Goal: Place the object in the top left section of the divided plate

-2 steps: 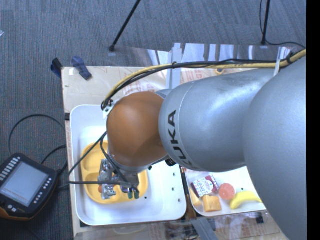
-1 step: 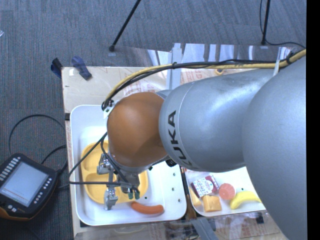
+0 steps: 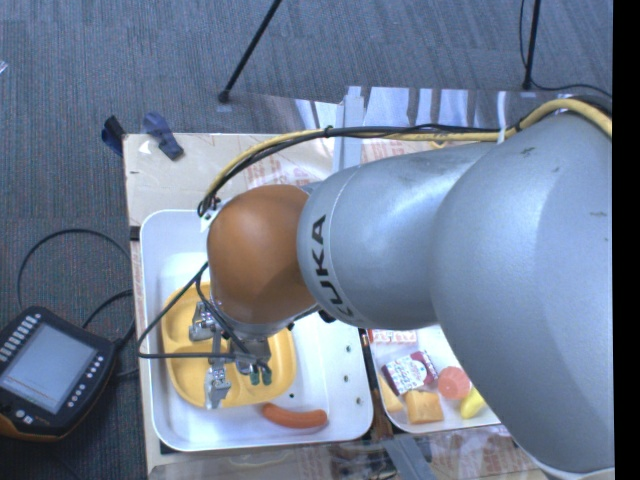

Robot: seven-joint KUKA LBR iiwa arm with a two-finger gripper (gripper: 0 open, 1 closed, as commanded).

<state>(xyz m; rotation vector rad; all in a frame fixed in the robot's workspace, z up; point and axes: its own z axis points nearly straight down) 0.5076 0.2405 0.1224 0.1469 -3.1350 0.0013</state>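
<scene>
From my remote station, the arm (image 3: 470, 238) read as smooth painted metal with a satin grey sheen, its orange band (image 3: 260, 258) glossier and catching the light. The gripper (image 3: 232, 373) at the band's 6 o'clock looked like bare, bright metal. The left bin (image 3: 160, 268) appeared to be smooth white plastic, the divided plate (image 3: 185, 373) in it a matt yellow plastic. At the plate's 5 o'clock the orange sausage-shaped toy (image 3: 295, 417) had a slick plastic shine. The floor (image 3: 100, 48) at 11 o'clock showed rough, ribbed grey carpet, and the pendant (image 3: 45, 373) a glassy screen.
</scene>
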